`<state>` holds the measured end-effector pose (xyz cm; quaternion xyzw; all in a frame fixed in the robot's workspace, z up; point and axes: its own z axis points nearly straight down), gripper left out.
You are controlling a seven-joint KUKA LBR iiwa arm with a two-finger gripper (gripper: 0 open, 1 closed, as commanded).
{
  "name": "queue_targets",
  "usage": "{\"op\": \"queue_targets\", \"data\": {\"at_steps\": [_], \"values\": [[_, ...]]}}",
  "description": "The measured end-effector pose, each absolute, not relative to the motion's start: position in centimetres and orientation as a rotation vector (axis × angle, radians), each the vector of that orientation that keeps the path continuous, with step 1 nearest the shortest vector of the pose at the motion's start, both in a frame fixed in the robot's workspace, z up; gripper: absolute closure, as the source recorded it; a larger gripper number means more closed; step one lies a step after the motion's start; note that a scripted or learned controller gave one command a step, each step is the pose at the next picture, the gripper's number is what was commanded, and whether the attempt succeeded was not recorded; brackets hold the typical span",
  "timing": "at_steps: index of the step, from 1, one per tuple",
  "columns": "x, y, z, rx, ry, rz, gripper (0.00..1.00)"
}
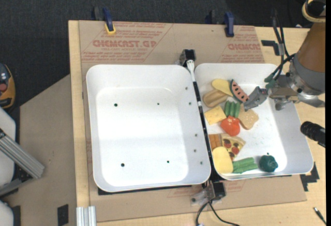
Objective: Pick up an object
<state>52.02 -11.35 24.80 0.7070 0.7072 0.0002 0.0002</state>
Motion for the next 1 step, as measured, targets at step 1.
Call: {"op": "queue_targets", "data": {"at_steps": [1], "values": [[51.51,-9.12,8.13,2.223,2.223,0.001,0.00]]}}
